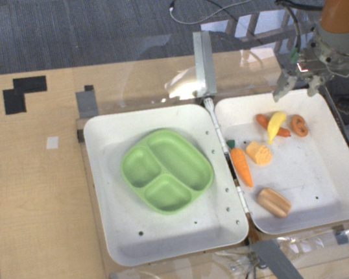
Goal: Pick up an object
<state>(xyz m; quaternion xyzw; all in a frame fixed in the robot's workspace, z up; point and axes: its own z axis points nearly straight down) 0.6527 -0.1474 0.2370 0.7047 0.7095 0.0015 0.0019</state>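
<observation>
Nothing is picked yet: the gripper (298, 85) hangs open and empty over the right bin's (341, 198) far edge, beyond the banana (276, 124), so the whole grasp remains.

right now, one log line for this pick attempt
phase: approach | gripper: open, above right bin's far edge, holding nothing | targets: banana, carrot, bread roll untouched | left bin: green plate

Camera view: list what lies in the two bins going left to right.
green divided plate → carrot → orange chunk → bread roll → yellow banana → brown ring-shaped piece. The red sausage under the banana is omitted, since they overlap. The end effector hovers at the right bin's far edge.
</observation>
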